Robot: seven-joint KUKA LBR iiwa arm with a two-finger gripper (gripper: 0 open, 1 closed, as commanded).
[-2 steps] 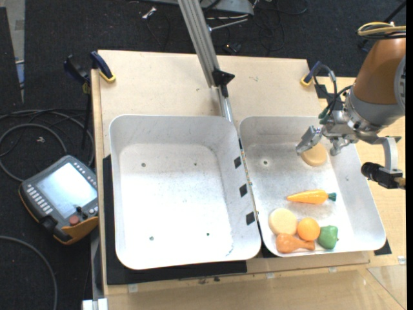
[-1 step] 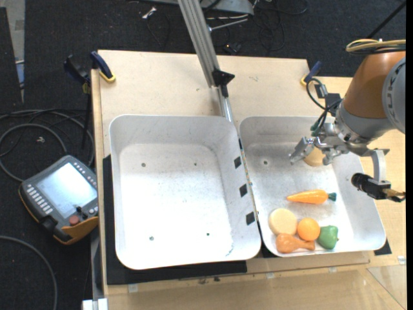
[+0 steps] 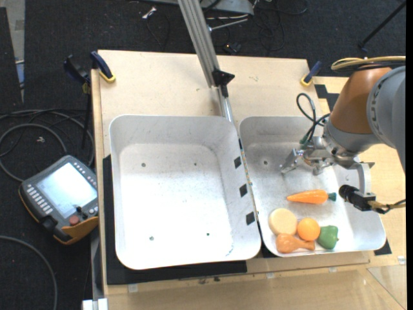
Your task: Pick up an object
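Tool (image 3: 298,161) sat low in the right bin (image 3: 271,134), above the carrot (image 3: 308,197) and apart from it; fingers spread, nothing between them; no pick made yet. Beyond the carrot: pale round piece (image 3: 282,221), orange fruit (image 3: 309,228), green pepper (image 3: 328,236), all untouched; grasp and lift remained.

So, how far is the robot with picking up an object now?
Nothing looks picked up yet. The claw hangs over the right bin, with nothing visible in it. The carrot, the pale round piece, the orange ball, the green piece and the orange gourd-shaped piece all lie on the bin floor. Choosing one, grasping and lifting are left.
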